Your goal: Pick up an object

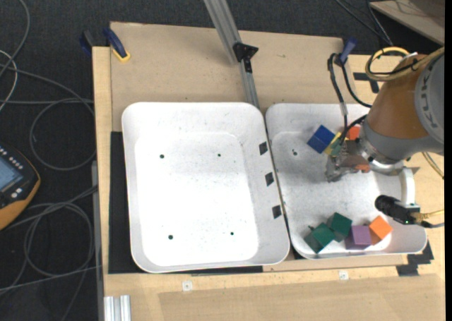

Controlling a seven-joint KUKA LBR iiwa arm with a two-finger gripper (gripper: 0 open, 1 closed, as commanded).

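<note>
The small blue plastic cube (pixel 321 137) lies in the right shallow white bin (pixel 300 171), just beside the gripper (pixel 337 169), whose finger state cannot be told. Descending slightly off-centre could nudge it away instead of grasping. Counted: one blue cube; two green blocks (pixel 330 231), one purple block (pixel 361 235), one orange block (pixel 380 227) clustered at the near rim; two bins.

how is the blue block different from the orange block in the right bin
The blue block lies alone in the upper part of the right bin, beside the pincer; the orange block sits at the bin's lower edge, packed in a cluster against a purple block. The blue one looks slightly larger and is turned at a slant. Both are small, solid-coloured blocks in the same bin.
</note>
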